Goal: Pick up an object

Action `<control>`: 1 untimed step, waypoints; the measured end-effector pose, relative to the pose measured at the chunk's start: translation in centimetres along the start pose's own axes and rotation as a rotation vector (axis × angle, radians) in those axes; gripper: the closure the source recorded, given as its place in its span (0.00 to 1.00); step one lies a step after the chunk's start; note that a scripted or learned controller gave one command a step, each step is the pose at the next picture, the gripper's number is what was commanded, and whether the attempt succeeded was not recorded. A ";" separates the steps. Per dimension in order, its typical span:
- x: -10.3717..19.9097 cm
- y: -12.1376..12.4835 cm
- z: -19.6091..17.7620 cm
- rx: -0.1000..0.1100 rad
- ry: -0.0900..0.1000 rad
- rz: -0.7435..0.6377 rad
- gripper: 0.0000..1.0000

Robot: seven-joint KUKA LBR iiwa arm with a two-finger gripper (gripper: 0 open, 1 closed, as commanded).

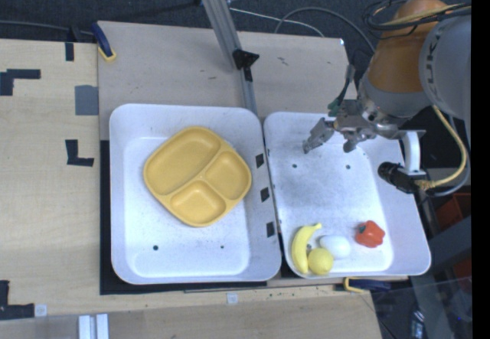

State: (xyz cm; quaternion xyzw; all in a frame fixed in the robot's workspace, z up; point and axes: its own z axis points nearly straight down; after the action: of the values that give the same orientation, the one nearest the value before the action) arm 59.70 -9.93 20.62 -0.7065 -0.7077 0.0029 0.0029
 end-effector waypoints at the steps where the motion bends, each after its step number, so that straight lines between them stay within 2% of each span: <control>1: 0.4 -0.2 6.5 0.001 0.000 0.000 0.00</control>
State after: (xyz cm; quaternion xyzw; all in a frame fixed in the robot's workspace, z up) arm 59.41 -9.55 14.13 -0.7064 -0.7078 0.0031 0.0032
